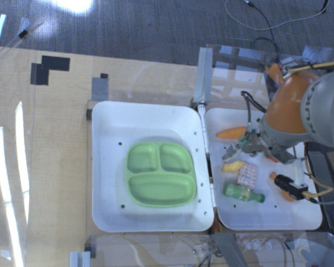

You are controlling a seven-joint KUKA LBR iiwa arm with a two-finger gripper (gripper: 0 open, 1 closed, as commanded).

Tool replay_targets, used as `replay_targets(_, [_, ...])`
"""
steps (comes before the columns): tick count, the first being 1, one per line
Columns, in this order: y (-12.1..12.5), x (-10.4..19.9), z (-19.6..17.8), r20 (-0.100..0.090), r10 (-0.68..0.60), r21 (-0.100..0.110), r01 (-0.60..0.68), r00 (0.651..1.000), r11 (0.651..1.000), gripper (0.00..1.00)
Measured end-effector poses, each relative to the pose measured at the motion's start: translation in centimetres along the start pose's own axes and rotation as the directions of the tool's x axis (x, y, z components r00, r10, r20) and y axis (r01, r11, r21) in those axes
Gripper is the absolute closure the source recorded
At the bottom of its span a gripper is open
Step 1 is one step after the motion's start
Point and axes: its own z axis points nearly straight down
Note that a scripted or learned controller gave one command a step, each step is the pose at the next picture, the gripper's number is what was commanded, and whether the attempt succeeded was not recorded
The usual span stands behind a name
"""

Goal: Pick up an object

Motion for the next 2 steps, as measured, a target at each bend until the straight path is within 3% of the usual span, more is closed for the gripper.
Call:
replay_targets(1, [-3.74, 1.94, 1.09, 0.002, -0.118, 0.002, 0.117, 0.993, 0.993, 0.0])
replay_targets(2, [-3.46, 1.67, 1.22, -0.001, 0.124, 0.009, -0.124, 0.992, 0.992, 0.0])
